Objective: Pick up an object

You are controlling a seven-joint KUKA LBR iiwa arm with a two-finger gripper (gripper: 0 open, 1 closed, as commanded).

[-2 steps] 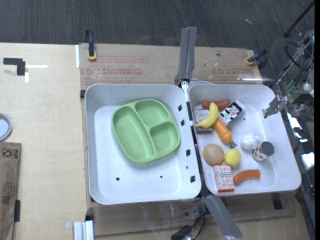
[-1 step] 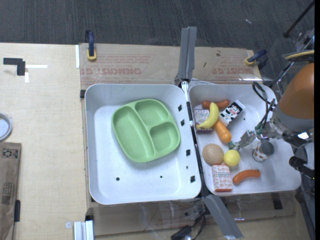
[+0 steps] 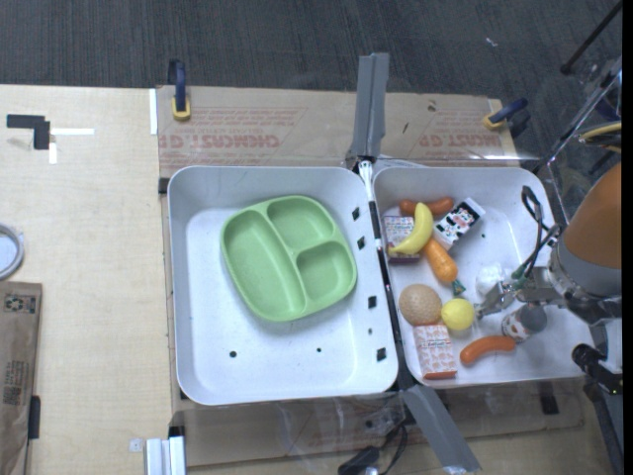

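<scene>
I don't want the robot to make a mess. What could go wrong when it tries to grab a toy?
The gripper sits low in the right bin, right beside the lemon and the sausage. The toys are packed close, so it might bump or push them instead of grabbing one. The lemon is round and could roll or slip away. The lemon also touches the brown ball, so a nudge may shove both.

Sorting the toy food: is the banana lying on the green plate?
No, the banana lies in the right bin; the green plate is in the left one.
</scene>
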